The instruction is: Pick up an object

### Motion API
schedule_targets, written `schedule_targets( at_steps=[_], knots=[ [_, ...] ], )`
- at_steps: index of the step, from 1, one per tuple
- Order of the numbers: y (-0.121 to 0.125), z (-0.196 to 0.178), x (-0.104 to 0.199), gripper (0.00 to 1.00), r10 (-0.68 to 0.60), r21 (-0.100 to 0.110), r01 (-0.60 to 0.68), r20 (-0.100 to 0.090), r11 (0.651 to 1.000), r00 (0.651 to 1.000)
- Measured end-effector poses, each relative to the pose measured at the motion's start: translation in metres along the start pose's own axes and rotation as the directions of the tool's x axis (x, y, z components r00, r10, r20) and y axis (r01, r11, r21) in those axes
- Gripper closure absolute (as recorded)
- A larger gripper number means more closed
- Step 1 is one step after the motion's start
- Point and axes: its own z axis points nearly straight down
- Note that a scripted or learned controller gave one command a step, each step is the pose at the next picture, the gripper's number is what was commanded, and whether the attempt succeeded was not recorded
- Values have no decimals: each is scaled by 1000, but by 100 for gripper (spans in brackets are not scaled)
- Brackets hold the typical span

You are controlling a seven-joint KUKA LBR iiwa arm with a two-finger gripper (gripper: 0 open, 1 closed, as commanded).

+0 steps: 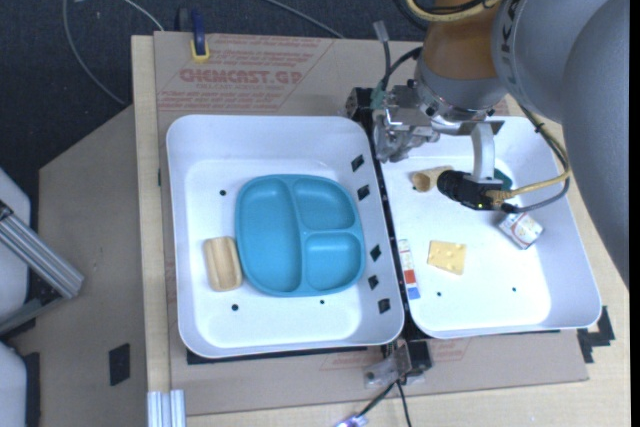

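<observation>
Camera view evidence places the claw (393,143) over the far part of the right bin (560,305), close against the wall that is shared with the left bin (185,215). Whether the claw is spread or pressed together cannot be told, since its tip is not clearly resolved, and nothing can be seen held in it. The likeliest thing to be picked is judged to be the small brown piece (421,181). It lies on the bin floor just beside the claw, toward the near rim and slightly to the arm's side. It is too small for a long axis to be made out, so no particular wrist turn can be argued from it. A short shift that way and a straight descent would be called for, with only this one arm available. Farther from the claw along much the same line, a yellow cheese slice (447,257) is laid flat; it is roughly square, so no long axis is offered. A white block (522,231) is set well apart from the claw, toward the arm's side. Across the shared wall from the claw, a blue divided plate (300,235) is found, and beyond it, farthest from the claw, a tan bread slice (222,263) whose long axis runs roughly from far rim to near rim.
</observation>
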Motion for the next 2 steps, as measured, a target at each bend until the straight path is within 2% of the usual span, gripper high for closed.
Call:
schedule_targets(
  at_steps=[1, 2],
  knots=[
    [-1, 2, 51, 100, -1, 2, 1, -1, 1000, 1000],
    [-1, 2, 47, 0, 2, 2, -2, 1, 1000, 1000]
  ],
)
